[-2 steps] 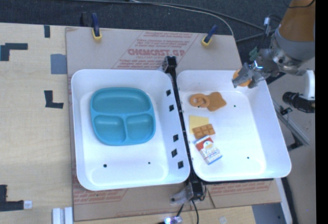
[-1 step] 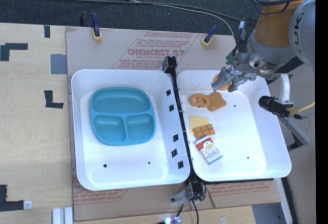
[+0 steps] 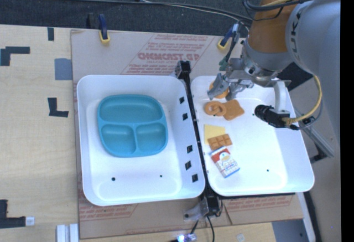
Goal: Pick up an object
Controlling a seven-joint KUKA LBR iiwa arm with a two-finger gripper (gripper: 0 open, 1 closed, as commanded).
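On the brown board (image 3: 166, 55) that lies under my two bins I can read red print, upside down from this camera's side: it looks like "CHEMCAST GP", with smaller red lines around it that are too fine to make out. On my own grey arm (image 3: 318, 27), near the orange band, dark letters run along the housing; they seem to be part of "KUKA", cut off by the curve. The small red and white packet (image 3: 225, 162) in the right bin carries printing, too small to read.
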